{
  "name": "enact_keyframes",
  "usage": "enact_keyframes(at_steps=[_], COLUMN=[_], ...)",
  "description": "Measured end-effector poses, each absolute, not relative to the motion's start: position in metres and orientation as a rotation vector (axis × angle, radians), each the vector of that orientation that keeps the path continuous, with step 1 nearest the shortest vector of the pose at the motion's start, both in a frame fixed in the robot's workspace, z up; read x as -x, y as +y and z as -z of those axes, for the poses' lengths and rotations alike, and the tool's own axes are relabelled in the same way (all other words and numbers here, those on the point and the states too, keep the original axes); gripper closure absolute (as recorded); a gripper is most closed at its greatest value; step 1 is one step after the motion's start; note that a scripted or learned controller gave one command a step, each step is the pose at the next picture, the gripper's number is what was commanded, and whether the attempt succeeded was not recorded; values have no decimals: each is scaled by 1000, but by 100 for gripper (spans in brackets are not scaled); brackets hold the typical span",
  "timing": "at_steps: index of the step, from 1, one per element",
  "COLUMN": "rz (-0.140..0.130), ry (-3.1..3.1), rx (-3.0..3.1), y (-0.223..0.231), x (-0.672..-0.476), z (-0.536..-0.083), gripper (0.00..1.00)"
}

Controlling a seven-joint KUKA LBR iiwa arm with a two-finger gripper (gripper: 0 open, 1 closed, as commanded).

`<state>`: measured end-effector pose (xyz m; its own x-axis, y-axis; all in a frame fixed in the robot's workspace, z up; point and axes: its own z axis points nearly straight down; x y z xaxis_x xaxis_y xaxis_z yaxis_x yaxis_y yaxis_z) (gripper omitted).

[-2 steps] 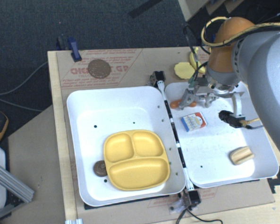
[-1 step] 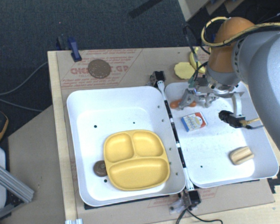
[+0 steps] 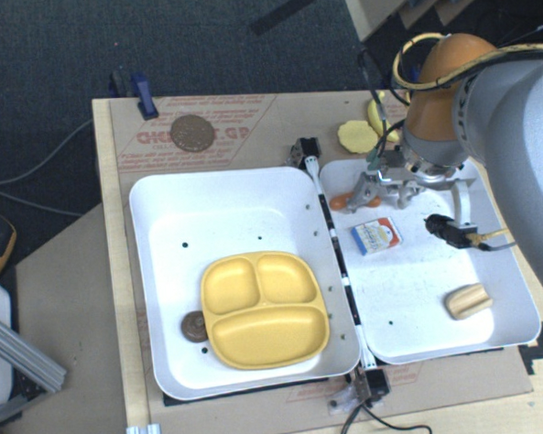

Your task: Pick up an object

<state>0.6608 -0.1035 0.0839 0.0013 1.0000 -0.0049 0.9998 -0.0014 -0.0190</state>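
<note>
Orange piece (image 3: 340, 201) at the right bin's (image 3: 499, 331) 10 o'clock corner sits just beside the lowered gripper (image 3: 386, 188), whose grip state I can't tell; looks like approach, next needs closing on it.

Silver-grey gripper (image 3: 391, 188) under an orange band (image 3: 442, 73); beside it a small orange piece (image 3: 340, 201); just below, a white-and-blue card (image 3: 375, 237); farther off, a tan block (image 3: 467, 301); well left, a yellow divided plate (image 3: 261, 308), brown disc (image 3: 194, 327), white bins (image 3: 164, 264)
</note>
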Motion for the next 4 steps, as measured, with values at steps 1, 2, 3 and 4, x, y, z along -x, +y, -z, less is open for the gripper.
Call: enact_keyframes(at_steps=[1, 2, 3, 4], rz=[-35, -36, -30, -32], ry=[-2215, -2215, -2213, -2214], rx=[2218, 2218, 2215, 2215], y=[-100, -100, -103, -102], x=[-662, -662, -662, -662], z=[-84, -84, -84, -84], gripper=[0, 0, 0, 0])
